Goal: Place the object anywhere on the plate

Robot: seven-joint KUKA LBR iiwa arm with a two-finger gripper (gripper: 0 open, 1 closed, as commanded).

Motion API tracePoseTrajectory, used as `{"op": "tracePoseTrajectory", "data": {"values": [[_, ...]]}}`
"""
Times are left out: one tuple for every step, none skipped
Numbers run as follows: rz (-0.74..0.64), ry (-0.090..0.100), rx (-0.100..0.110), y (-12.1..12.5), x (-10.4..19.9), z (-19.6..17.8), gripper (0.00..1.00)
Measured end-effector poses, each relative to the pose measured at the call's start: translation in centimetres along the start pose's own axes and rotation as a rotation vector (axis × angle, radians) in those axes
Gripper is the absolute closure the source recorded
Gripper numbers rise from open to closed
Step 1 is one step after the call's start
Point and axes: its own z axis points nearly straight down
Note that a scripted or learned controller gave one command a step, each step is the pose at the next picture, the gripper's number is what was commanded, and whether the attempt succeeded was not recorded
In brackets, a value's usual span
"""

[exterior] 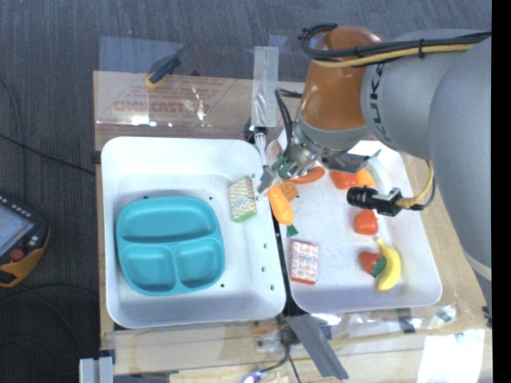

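A teal plate [169, 242] with three compartments lies in the left bin [140, 154]. A small yellow-green patterned block [242, 199] rests on the bin floor just right of the plate, near the bin's right wall. My gripper [269, 179] hangs over the divider between the two bins, just up and to the right of the block. An orange carrot [281, 203] lies directly below the gripper on the left side of the right bin. The view does not show anything held.
The right bin [415, 290] holds a pink patterned packet [303, 262], a banana [389, 266] beside a red piece [370, 262], an orange-red round piece [366, 223] and orange pieces [345, 179] near the wrist. The arm covers the bin's far part.
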Motion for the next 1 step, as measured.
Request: {"op": "tracePoseTrajectory", "data": {"values": [[-0.351,-0.001,-0.002,1.62,7.29,-4.57,1.0]]}}
